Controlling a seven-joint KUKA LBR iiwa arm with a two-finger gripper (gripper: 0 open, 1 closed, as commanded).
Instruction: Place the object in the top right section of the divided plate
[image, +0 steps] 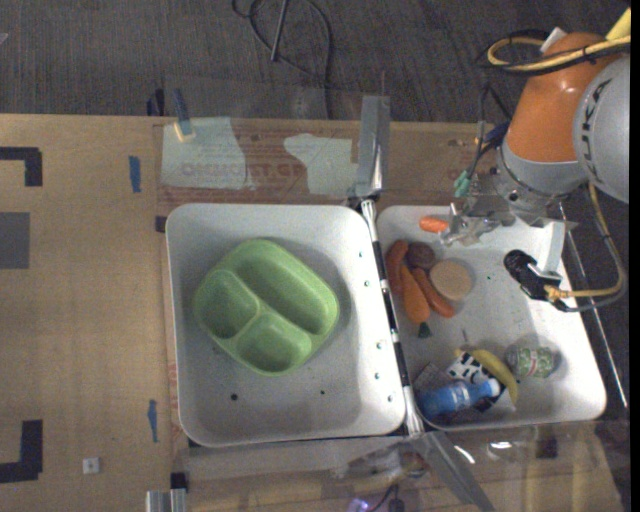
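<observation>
- Hand (468, 228) hangs over the right bin's (580, 395) top-left corner beside a small orange piece (434, 225); whether it is clenched or released I cannot tell.
- Nearby food (430, 280) lies crowded; a grab may catch two things.
- Plate (266, 305) sits tilted in the left bin (200, 400), so its top right section is ambiguous.
- Which object is meant is unclear.

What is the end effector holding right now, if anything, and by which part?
It cannot be told. The end effector hangs over the right white bin, beside a small orange piece; any hold is unclear.
</observation>
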